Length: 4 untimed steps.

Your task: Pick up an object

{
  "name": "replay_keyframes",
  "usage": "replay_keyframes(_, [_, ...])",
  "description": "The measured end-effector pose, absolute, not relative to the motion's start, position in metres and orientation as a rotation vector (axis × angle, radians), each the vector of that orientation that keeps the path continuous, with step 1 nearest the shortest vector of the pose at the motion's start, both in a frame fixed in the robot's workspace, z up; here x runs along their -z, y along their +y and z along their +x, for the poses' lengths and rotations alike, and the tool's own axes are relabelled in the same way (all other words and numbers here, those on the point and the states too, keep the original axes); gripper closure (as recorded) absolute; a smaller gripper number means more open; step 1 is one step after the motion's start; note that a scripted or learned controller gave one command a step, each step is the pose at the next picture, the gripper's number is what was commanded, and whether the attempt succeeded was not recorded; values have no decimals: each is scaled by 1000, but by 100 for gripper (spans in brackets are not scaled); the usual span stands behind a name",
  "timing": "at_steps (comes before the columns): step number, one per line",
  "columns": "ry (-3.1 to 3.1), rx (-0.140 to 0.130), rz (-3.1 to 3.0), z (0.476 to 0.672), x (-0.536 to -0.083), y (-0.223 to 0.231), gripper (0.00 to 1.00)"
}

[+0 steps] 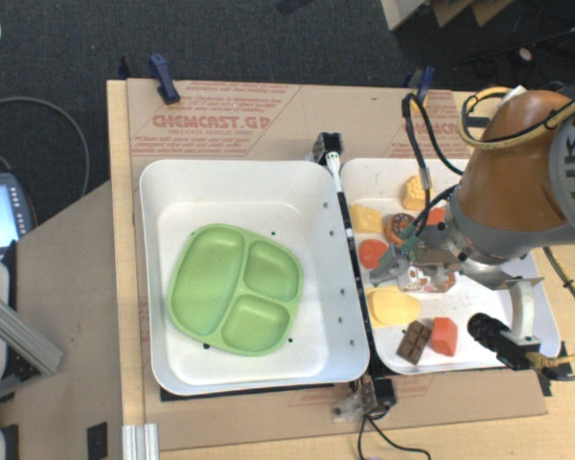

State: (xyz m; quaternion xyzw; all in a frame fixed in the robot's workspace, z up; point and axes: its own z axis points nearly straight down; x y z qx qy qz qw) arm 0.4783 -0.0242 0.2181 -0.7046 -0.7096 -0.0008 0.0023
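Note:
My gripper (414, 268) hangs low over the middle of the right bin (546, 329), under the arm's orange band. Toy foods lie around it. A red tomato-like piece (373, 253) is just to its left, and a pale yellow lemon-like piece (395, 306) just in front of it. A brown-rimmed round piece (400, 226) lies right behind it. Nearer the front lie a brown chocolate bar (415, 341) and an orange-red block (444, 336). The arm hides the bin's right middle.
At the back of the right bin lie a yellow wedge (367, 218) and a small yellow piece (415, 192). The left bin (163, 199) holds a green divided plate (235, 288). A raised rim (350, 257) separates the bins.

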Motion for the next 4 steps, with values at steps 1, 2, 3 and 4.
replay_keyframes(1, [-2221,1,-2221,480,-227,-29,100])
replay_keyframes(2, [-2239,21,-2215,481,-344,44,100])
replay_keyframes(3, [-2233,10,-2212,479,-372,114,100])
replay_keyframes(4, [-2223,19,-2233,480,-479,63,100])
